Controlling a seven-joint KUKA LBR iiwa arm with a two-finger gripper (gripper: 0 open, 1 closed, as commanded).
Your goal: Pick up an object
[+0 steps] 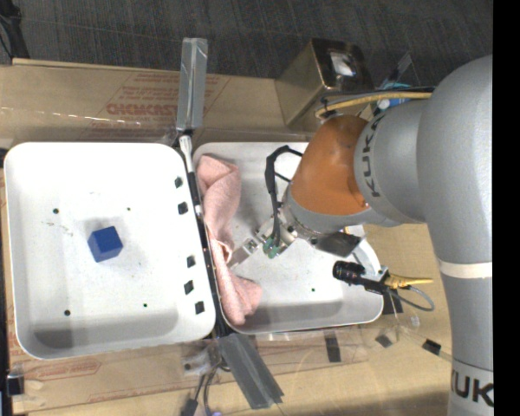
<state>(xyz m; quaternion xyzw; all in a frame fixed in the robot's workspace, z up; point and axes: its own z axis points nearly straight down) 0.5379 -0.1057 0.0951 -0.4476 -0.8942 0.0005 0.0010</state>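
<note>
I am lowering the gripper (262, 245) into the right bin (329, 312), just right of the pink cloth (221, 224); I cannot tell its jaw state. Next I judge a close on cloth. A blue cube (106, 243) is sitting in the left bin (87, 332).

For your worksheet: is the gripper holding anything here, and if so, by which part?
Cannot be told: the gripper sits by the pink cloth.

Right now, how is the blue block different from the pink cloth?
The blue block is small, stiff and square-edged; the pink cloth is larger, soft and crumpled. The block sits alone in the left bin; the cloth lies along the right bin's left wall, beside the gripper. Both rest inside white bins.
</note>
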